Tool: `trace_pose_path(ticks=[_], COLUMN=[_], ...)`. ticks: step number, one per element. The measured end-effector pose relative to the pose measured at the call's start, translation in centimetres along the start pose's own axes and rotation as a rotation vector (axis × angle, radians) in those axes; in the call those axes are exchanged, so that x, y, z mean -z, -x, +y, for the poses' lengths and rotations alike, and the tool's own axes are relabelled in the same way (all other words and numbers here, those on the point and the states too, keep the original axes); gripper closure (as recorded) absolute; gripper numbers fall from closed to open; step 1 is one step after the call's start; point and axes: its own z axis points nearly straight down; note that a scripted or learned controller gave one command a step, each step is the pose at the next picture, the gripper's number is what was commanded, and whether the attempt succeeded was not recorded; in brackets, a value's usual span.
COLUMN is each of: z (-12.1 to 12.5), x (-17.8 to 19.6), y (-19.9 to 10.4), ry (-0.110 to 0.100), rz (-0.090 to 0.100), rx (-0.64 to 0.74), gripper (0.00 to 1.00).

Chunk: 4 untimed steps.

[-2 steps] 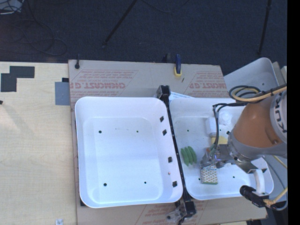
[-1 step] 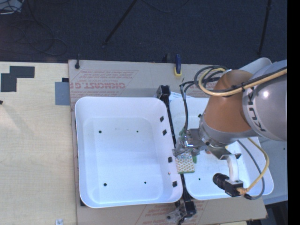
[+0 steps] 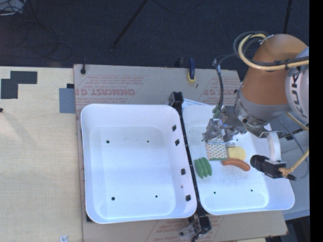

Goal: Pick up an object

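Note:
In the right bin (image 3: 252,198) lie a green ridged object (image 3: 203,167), a small checkered card-like piece (image 3: 217,150), a yellow block (image 3: 236,152) and an orange sausage-shaped object (image 3: 236,164). My gripper (image 3: 214,134) hangs low over the bin's middle, just above the far edge of the checkered piece. Its tip is close to or touching that piece; I cannot tell which. The green object lies to the gripper's front left. The yellow block and the orange object lie to its front right.
The left bin (image 3: 96,130) sits beside the right one, with a black divider strip (image 3: 185,155) between them. Both rest on a cardboard sheet (image 3: 126,87) on the pale bench. The arm's orange band (image 3: 275,52) looms over the right bin's far right corner.

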Motion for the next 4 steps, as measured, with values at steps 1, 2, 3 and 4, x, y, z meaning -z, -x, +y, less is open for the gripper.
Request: trace_pose_path(ticks=[1,2,3,4], z=[-3.9,-2.3,-1.6,-4.3], x=[-2.5,-1.5,6.9,7.8], y=[-0.1,-7.2,-9.5,-14.4], ry=[-0.015,-0.009,-0.002,-0.01], rz=[0.003,0.002,0.003,0.003], rx=[-0.001,0.004,0.002,0.005], gripper=[1.0,1.0,1.0,1.0])
